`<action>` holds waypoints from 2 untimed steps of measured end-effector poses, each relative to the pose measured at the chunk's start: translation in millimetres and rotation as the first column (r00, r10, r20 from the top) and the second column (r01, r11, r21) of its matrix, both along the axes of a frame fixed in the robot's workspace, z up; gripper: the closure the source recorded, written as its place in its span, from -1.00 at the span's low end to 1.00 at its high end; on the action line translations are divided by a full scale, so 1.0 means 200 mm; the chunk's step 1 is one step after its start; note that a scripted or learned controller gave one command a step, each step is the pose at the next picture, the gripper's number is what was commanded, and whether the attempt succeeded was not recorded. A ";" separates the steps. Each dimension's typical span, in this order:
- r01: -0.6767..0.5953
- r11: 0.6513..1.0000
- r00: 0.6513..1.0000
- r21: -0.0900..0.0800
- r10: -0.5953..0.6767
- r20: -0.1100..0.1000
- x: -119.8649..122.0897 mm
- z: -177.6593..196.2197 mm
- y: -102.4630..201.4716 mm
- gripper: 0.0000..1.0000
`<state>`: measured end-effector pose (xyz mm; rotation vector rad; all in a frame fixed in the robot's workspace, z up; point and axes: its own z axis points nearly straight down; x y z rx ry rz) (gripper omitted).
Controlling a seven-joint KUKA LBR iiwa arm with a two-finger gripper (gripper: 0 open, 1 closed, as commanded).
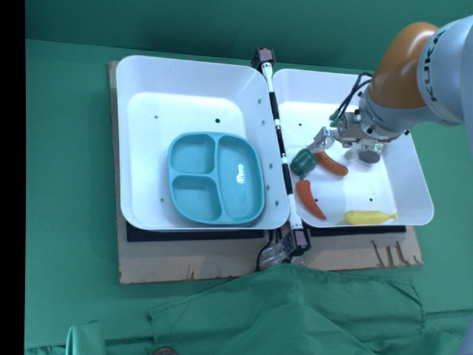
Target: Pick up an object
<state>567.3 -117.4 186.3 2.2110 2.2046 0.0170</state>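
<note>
Hovering w/ tool [322, 140] just above orange sausage [332, 165] & green pepper [303, 161]; tool state unclear.

The arm [432, 65] reaches in from the right, claw [323, 140] lowered.

The arm [443, 58] is a smooth grey shell with a rounded orange band [399, 65] above the wrist. Black cables [353, 95] loop beside a metallic silver gripper [325, 140] assembly.

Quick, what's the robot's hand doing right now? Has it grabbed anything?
Hand: low in the right bin, just above the orange sausage; grip cannot be told.
</note>
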 end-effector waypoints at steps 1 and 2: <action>0.004 1.000 1.000 -0.003 -0.004 0.007 0.01 0.06 -0.01 1.00; 0.001 1.000 1.000 0.004 -0.001 -0.017 -0.13 1.19 0.20 1.00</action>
